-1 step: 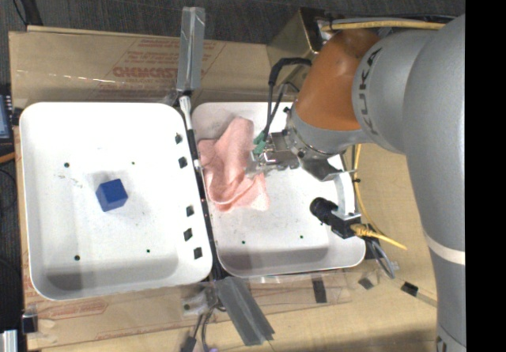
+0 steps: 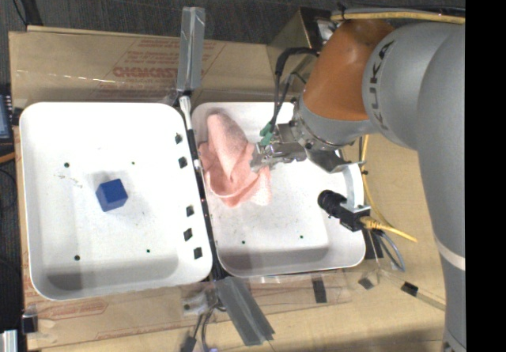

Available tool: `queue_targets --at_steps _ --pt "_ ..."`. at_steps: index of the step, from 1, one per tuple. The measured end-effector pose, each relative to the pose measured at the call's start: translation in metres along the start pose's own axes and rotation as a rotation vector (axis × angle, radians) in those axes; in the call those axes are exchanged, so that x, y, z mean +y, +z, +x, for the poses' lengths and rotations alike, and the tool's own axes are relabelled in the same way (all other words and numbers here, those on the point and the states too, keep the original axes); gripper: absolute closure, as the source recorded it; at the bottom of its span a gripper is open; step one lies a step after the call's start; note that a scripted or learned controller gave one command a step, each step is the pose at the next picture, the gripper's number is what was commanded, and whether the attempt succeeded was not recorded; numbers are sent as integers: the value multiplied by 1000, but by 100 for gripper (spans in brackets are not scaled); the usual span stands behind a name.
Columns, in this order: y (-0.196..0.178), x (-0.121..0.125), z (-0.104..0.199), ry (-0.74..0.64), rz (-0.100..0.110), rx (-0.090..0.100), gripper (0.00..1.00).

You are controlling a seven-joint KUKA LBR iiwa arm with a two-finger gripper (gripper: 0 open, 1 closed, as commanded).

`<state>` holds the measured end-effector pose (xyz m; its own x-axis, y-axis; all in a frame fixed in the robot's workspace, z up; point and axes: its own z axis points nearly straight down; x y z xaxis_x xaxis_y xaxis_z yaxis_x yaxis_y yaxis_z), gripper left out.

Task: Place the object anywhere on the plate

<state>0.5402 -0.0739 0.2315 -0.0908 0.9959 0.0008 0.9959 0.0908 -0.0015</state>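
Right now we see the gripper (image 2: 265, 154) low in the right bin (image 2: 316, 251), at the edge of a pink cloth (image 2: 225, 157) bunched vs. the bin's left wall. Fingers look pinched on a fold, prob. closed on it, tho the wrist hides much. Risk: cloth slips out or drags on lift. Count: 2 bins, 1 cloth, 1 blue cube (image 2: 112, 194) in left bin (image 2: 47, 279).

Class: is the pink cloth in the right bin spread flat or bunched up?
Bunched up. The pink cloth lies in rumpled folds against the right bin's left wall.
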Motion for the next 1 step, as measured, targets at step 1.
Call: queue_targets --at_steps 1 --pt "-1 22 54 -407 -2 -2 100"
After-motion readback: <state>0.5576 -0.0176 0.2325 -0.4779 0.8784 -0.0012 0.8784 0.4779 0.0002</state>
